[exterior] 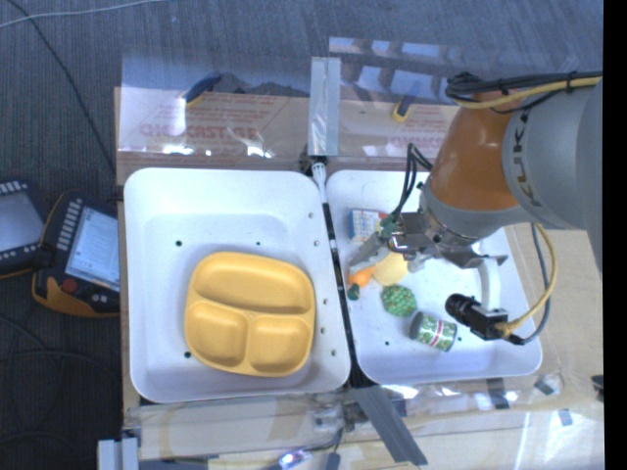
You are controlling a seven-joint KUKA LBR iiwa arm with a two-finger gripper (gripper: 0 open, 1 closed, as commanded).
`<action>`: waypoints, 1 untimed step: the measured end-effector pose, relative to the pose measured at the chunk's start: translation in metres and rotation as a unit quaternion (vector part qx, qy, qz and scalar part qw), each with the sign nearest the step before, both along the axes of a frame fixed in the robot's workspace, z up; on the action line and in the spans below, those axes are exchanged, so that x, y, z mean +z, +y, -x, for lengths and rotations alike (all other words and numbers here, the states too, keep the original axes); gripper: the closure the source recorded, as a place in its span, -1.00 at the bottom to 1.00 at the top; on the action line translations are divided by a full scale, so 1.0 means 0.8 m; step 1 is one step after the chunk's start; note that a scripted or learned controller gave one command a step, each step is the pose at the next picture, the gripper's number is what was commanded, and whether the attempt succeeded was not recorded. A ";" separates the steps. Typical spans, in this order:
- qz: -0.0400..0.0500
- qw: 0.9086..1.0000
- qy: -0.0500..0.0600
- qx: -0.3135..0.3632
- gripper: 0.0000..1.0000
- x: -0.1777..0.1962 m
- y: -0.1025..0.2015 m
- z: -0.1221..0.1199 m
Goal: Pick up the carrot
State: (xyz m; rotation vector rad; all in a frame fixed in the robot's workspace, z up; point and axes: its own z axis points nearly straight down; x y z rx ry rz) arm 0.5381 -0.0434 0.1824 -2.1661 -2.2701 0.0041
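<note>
Claw point(377, 250) hangs low in the right bin point(446, 360), whether apart or together I cannot tell; carrot point(359, 279) lies just beside it by the left wall (awkwardly close), so approach squarely.

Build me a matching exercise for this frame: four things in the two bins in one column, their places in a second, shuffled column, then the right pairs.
Things:
1. yellow tray
2. carrot
3. green ball
4. can

Places:
A. right bin, nearest its front edge
B. left bin
C. right bin, against its left wall
D. right bin, between the carrot and the can

Pairs: 1-B, 2-C, 3-D, 4-A
</note>
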 end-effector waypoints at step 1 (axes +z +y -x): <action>0.001 1.000 -0.004 0.001 -1.00 -0.112 -0.069 -0.003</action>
